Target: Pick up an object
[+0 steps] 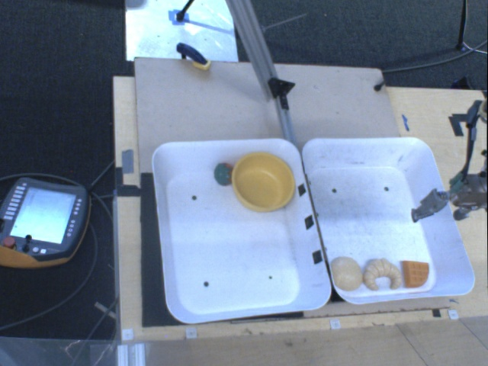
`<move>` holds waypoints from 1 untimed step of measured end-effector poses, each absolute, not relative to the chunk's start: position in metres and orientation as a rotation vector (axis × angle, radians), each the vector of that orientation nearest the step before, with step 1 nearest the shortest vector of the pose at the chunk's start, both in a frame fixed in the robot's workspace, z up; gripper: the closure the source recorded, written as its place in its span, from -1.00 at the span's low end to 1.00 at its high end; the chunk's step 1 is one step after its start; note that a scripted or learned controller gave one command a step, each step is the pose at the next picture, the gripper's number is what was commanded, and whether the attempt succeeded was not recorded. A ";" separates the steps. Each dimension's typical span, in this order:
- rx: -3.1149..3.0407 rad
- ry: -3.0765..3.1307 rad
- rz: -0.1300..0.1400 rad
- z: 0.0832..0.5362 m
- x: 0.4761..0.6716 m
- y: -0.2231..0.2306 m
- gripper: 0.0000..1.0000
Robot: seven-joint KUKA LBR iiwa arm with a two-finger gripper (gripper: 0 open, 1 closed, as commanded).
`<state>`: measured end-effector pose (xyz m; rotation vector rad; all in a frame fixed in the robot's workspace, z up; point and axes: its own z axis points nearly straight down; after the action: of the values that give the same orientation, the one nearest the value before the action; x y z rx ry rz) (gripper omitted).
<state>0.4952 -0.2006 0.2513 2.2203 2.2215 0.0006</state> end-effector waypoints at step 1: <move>2.224 2.223 -0.003 0.195 0.494 -0.210 -1.00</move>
<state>0.4944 -0.2096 0.1945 2.2245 2.2229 -0.0031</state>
